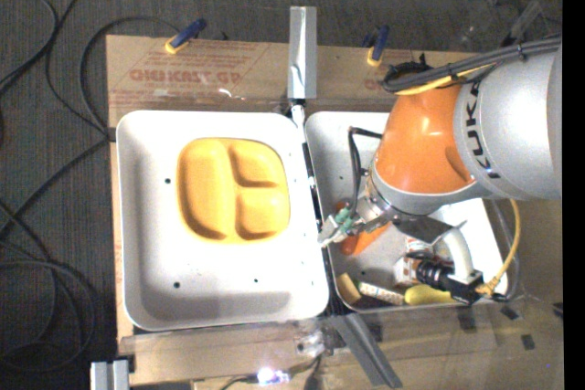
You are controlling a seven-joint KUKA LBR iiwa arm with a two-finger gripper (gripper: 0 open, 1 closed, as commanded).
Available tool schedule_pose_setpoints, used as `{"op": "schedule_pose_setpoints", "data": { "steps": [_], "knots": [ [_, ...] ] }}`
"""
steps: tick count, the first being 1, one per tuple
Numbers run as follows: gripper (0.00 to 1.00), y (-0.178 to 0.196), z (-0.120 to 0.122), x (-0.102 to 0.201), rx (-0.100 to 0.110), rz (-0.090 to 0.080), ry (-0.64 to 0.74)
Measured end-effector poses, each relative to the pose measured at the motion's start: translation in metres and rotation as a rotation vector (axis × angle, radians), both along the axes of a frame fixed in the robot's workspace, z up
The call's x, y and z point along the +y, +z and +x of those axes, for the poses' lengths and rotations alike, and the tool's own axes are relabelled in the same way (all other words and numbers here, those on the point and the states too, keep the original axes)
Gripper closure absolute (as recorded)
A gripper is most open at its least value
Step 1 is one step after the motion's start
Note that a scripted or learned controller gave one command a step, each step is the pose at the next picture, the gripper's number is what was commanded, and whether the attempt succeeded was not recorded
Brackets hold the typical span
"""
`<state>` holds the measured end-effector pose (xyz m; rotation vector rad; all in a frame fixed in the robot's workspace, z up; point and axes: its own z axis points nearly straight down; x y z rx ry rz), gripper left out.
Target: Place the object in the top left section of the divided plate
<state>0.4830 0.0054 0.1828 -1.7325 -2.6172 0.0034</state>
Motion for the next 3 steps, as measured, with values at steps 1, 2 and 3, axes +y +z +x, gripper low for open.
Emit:
{"op": "schedule_pose_setpoints", "data": {
  "steps": [1, 2, 3],
  "knots": [
    [1.0, 0.0, 0.055, 0.06, -0.001, 0.001, 0.176],
    [1.0, 0.04, 0.144, 0.021, -0.004, -0.001, 0.222],
    [1.0, 0.0, 0.066, 0.031, -0.001, 0.0, 0.287]
  ]
}}
